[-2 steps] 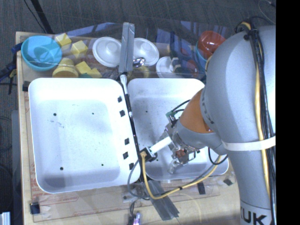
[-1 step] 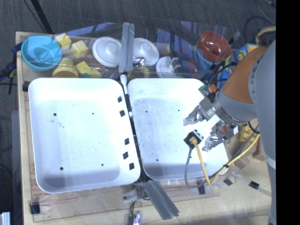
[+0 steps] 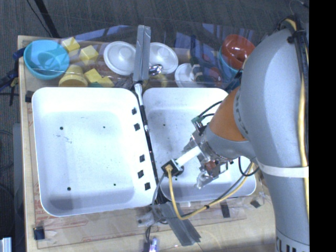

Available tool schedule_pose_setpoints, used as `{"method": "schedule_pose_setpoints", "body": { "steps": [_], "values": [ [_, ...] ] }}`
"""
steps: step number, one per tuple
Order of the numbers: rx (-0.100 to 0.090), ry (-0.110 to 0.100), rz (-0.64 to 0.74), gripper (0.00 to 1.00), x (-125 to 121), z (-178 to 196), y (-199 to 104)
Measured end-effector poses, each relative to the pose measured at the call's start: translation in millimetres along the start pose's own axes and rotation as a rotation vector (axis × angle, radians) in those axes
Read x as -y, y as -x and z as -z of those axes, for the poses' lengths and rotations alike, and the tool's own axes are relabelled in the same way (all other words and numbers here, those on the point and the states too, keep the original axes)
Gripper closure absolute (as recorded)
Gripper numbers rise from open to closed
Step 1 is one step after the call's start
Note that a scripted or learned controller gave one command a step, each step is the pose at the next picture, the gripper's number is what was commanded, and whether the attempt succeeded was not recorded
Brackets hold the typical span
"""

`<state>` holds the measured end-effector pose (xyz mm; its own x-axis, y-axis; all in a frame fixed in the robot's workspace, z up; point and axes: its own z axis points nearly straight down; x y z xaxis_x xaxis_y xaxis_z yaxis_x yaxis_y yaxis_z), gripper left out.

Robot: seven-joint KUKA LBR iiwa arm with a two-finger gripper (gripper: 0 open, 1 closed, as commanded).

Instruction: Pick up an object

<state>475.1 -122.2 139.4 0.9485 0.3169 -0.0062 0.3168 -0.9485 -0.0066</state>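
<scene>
**Jaws low in the right bin; no grasp confirmed**

The jaws (image 3: 206, 173) are seen low over the floor of the right bin (image 3: 173, 109), toward its near edge, with the wrist tilted so that the tool points down and to the view's left. Whether they are released or clenched cannot be told: the wrist hardware and cabling hide the tips. A small reddish-brown patch is noted right at the jaws, but it is too small to be identified as an object or as part of the tool, so no held item is recorded.

Just left of the jaws, a yellow cable (image 3: 173, 196) is seen looping along the bin's near wall, probably slack left for wrist travel.

Further left, past the divider, lies the left bin (image 3: 79, 140).

Beyond the jaws, behind both bins on the tabletop (image 3: 29, 214), spare items are stored out of the work area: a blue bowl (image 3: 46, 59), yellow blocks (image 3: 89, 52), white bowls (image 3: 121, 56) and a red bowl (image 3: 237, 47).

Judgement: the pick is at the descent or closing stage; its target is not clearly visible.
</scene>
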Motion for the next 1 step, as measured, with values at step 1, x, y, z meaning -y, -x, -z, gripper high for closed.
{"method": "schedule_pose_setpoints", "body": {
  "steps": [1],
  "values": [
    [-0.003, 0.001, 0.064, 0.0, 26.4, -48.7, -9.7]
  ]
}}
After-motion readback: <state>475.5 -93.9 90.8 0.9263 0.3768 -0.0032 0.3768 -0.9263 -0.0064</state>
